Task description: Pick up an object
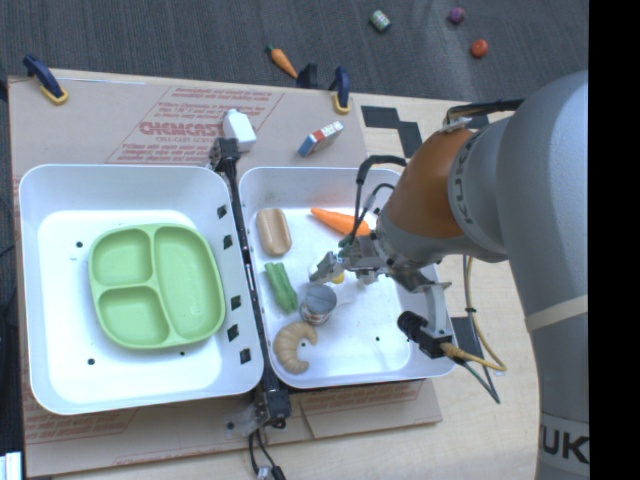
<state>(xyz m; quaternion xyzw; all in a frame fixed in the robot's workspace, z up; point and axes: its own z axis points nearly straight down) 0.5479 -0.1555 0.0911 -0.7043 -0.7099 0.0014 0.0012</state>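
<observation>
Reaching in from the right, the grey arm [530, 198] bends over the right bin [400, 363], its orange band [430, 183] above the wrist. The gripper [325, 273] points down into the bin; its fingers stand slightly parted with nothing clamped between them. Directly beneath the fingertips lies a small grey round object [319, 301], touching or nearly touching them. Just below that sits a croissant [293, 345]. Left of the fingers lies a green pod-like item [281, 286], and above it a tan bread roll [273, 231]. A carrot [338, 219] lies above the fingers, partly behind the wrist.

Further left, the left bin [40, 298] holds a green divided plate [157, 285]. Both bins rest on a cardboard sheet [120, 108] clamped to the bench, printed in red; the large word reads roughly "CHEMCAST", the rest illegible. White letters "UK" [562, 448] show on the arm's base. Beyond lies dark carpet [200, 8] with small scattered toys
</observation>
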